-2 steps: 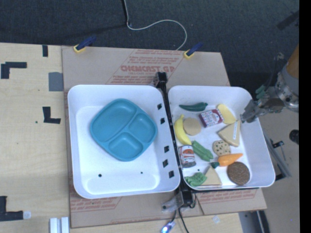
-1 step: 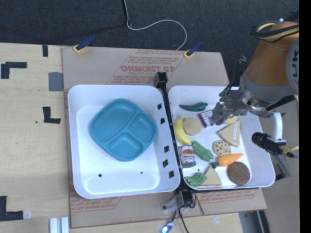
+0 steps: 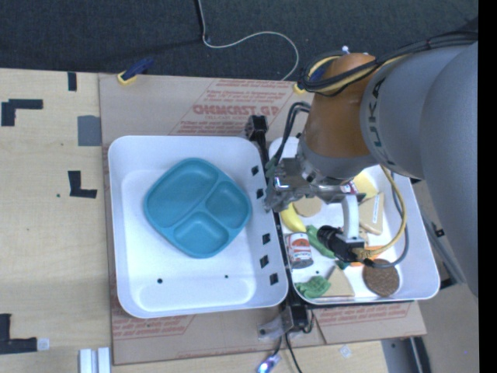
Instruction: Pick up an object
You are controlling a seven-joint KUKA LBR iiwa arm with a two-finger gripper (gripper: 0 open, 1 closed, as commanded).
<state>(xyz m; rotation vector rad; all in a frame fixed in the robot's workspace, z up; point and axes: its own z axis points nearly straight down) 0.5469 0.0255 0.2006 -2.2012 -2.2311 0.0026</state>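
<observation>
Yellow and curved, a banana-like piece (image 3: 292, 221) lies at the left side of the right bin (image 3: 425, 284), in the right half of the frame, and the gripper (image 3: 281, 192) hangs just above and left of it, over the wall where the two bins meet. How wide the gripper stands cannot be told from this slant, and nothing is seen held in it. Right beside the yellow piece sits one pale round disc (image 3: 309, 207). Below it stands one small can (image 3: 300, 250) with a red label. Two green things lie in this bin, one (image 3: 314, 232) near the can and a leafy one (image 3: 314, 287) at the lower edge. One brown round disc (image 3: 382, 278) rests in the lower right corner, and one tan block (image 3: 376, 214) lies further up. The left bin (image 3: 155, 290) holds one blue plate (image 3: 198, 207) with three compartments. Both bins sit on a cardboard sheet (image 3: 225, 107) on the tabletop (image 3: 46, 247).
</observation>
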